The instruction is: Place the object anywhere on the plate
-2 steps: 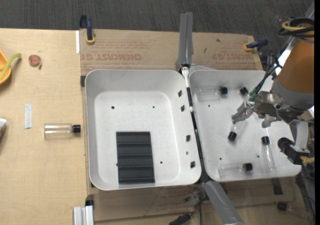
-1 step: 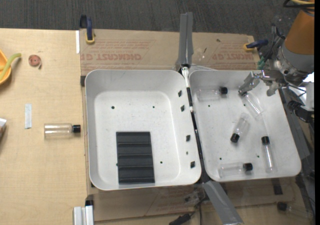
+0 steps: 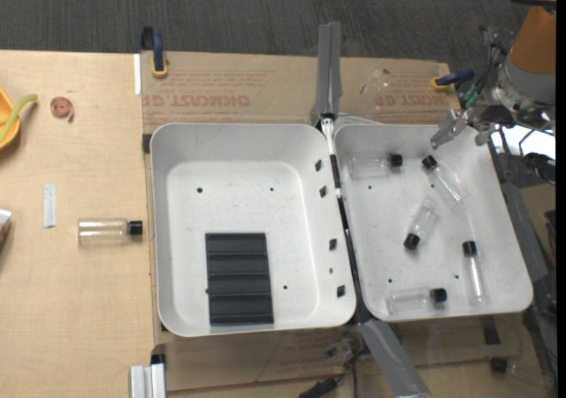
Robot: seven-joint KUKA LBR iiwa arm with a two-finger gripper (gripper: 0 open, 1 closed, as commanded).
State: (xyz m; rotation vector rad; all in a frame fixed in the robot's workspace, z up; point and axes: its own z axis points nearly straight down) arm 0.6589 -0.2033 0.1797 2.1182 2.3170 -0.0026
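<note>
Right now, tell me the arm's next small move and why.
Probably lower the gripper toward the nearest clear bottle in the right bin. The gripper sits at that bin's upper right corner with nothing seen between its fingers, five bottles lie loose there, and the ridged black plate in the left bin carries nothing yet.

Arm (image 3: 537, 51) enters at upper right, orange band up, hand (image 3: 455, 128) angled down-left.

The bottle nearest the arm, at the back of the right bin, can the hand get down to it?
Probably yes. That bottle lies alone just below the hand, with bare bin floor around it and nothing on top.
</note>
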